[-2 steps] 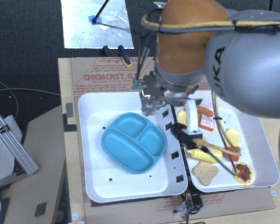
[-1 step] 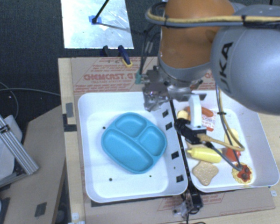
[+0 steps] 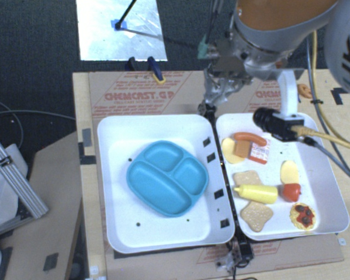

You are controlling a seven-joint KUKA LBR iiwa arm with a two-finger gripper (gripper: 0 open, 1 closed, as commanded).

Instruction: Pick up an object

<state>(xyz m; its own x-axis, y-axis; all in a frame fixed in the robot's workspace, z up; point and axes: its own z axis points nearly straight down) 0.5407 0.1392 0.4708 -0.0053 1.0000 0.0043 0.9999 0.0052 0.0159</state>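
My gripper (image 3: 210, 103) hangs over the far end of the divider between the two bins, under the big grey wrist with the orange band. It holds nothing that I can see. The right bin (image 3: 329, 184) holds several toy foods: a hot dog (image 3: 250, 138), a red and white packet (image 3: 259, 154), a tan cracker (image 3: 246, 178), a yellow bottle (image 3: 257, 192), a bread piece (image 3: 256, 215), a pale yellow slice (image 3: 289, 172), a red tomato (image 3: 291, 191) and a small pizza (image 3: 302, 215). All of them lie nearer the front than the gripper.
A blue divided plate (image 3: 166, 178) lies in the middle of the left bin (image 3: 118, 227). A black device on a white bracket (image 3: 276, 124) juts over the right bin's far edge, with cables trailing right. Cardboard (image 3: 137, 94) lies under the bins.
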